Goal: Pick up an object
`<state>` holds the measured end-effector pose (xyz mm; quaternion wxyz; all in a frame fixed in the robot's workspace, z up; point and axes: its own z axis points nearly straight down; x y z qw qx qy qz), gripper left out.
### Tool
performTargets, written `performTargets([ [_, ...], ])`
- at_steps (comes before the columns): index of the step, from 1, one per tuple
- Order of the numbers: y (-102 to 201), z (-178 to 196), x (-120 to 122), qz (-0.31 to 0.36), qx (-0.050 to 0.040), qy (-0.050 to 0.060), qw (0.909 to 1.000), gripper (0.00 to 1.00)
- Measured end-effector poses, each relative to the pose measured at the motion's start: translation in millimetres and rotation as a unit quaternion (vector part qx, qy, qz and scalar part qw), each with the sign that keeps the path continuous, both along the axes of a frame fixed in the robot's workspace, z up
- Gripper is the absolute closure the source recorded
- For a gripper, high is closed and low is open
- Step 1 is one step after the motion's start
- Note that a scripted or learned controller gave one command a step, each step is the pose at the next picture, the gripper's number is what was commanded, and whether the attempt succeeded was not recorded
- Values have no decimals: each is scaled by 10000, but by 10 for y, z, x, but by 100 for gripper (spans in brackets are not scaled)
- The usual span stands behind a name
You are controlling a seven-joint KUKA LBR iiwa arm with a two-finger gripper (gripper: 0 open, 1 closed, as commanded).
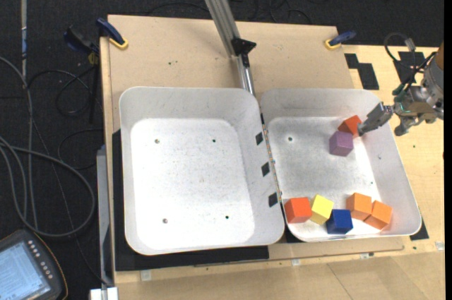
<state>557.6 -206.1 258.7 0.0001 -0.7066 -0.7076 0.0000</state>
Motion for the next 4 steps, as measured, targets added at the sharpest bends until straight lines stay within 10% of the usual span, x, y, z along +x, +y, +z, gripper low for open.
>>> performTargets([
  [1, -1, 0, 0, 2, -2, 1, 10000, 0],
  [4, 99, -1653, -34, -6, -1, 14, 10000, 0],
])
